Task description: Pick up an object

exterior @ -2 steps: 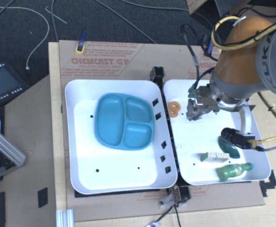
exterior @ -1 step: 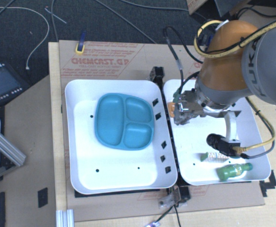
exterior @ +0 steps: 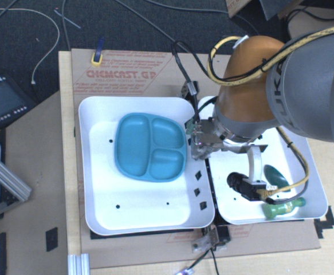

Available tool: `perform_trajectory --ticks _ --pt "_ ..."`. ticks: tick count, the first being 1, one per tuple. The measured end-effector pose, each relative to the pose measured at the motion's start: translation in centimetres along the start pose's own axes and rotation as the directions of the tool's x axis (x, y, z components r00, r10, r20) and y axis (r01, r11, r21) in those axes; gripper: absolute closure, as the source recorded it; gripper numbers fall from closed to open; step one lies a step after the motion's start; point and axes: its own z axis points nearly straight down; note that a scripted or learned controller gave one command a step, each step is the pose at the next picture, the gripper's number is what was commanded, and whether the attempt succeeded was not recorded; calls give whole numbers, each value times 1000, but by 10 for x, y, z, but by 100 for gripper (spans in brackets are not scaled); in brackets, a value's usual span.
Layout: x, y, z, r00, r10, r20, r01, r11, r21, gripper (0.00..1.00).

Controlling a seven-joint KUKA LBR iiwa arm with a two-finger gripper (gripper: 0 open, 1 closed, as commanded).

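Note:
A blue divided plate lies flat in the upper middle of the left bin. In the right bin, a dark teal object and a light green object lie near the front right corner. My gripper hangs low under the wrist over the divide between the two bins, just beside the plate's right edge. The bulky arm covers most of the gripper, and I see nothing held in it.
The arm covers the back half of the right bin. A cardboard sheet lies under both bins, and cables run across it behind them. The left bin's front half is bare white floor.

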Motion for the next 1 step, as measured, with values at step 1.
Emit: perform_trajectory --ticks 1 --pt "-3 1 -1 1000 5 2 -5 1000 -2 0"
